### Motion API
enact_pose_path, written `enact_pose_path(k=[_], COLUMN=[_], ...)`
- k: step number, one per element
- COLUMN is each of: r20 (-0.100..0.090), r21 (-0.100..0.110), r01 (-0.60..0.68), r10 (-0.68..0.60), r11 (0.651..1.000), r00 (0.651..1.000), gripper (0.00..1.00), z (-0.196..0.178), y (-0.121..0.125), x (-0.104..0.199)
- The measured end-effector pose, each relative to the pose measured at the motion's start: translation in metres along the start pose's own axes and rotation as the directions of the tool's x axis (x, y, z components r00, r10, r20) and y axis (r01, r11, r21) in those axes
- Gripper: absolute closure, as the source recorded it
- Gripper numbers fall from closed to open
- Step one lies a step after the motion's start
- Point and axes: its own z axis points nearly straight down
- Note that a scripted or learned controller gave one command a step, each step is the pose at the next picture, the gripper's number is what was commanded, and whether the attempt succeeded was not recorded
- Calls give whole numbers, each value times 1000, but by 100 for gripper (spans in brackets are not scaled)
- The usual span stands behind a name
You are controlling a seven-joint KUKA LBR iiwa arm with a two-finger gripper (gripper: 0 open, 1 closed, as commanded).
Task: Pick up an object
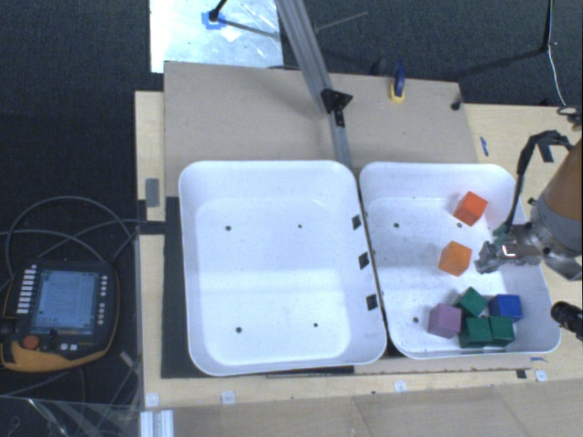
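Note:
In the right bin (401, 235) lie two orange cubes: one (471, 208) near the back right, another (455, 259) in the middle. Toward the front sit a purple cube (445, 320), two green cubes (473, 301) (475, 332) and a blue cube (506, 308). My gripper (493, 255) reaches in from the right edge, low over the bin, just right of the middle orange cube and above the green and blue ones. Nothing shows between its fingers.
The left bin (273, 262) stands beside the right one, on a brown board. A teach pendant (59, 312) with cables lies on the floor at left. A grey pole (305, 39) slants in from the top toward the bins' shared back edge.

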Motion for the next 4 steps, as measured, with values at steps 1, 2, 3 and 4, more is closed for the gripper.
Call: enact_pose_path(k=[1, 2, 3, 4], r20=[0, -1, -5, -5], r21=[-1, 1, 6, 4], r01=[2, 1, 6, 8], r10=[-2, -1, -6, -8], r11=[1000, 1000, 1000, 1000], r00=[1000, 1000, 1000, 1000], gripper=[100, 100, 100, 100], z=[-63, -102, -90, -97], y=[-1, 2, 3, 11], x=[3, 3, 52, 103])
